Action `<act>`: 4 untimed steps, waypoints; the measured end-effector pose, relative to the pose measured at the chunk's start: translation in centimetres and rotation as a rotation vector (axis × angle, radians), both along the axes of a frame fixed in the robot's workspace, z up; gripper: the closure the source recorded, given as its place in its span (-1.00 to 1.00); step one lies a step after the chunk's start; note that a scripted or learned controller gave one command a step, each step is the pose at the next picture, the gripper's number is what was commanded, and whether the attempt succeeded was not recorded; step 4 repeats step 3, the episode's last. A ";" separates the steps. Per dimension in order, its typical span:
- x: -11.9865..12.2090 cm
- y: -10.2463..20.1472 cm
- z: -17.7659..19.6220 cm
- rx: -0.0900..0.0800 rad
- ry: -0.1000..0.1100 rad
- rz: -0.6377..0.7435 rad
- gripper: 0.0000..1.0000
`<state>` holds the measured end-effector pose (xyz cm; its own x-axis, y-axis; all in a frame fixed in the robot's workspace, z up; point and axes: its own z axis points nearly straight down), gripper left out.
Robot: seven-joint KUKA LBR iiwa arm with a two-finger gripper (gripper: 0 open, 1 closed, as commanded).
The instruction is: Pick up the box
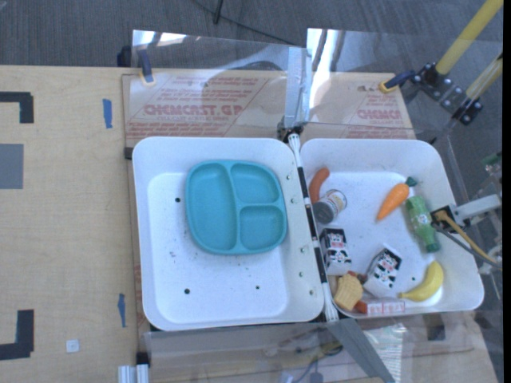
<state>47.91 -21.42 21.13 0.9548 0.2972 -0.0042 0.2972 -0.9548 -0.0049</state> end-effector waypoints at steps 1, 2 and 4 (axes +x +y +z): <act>0.1 -0.9 7.3 -0.003 -0.002 -0.098 -1.00; 0.0 4.3 1.0 0.002 -0.002 0.432 -1.00; 0.1 1.9 16.7 -0.003 -0.005 0.377 -1.00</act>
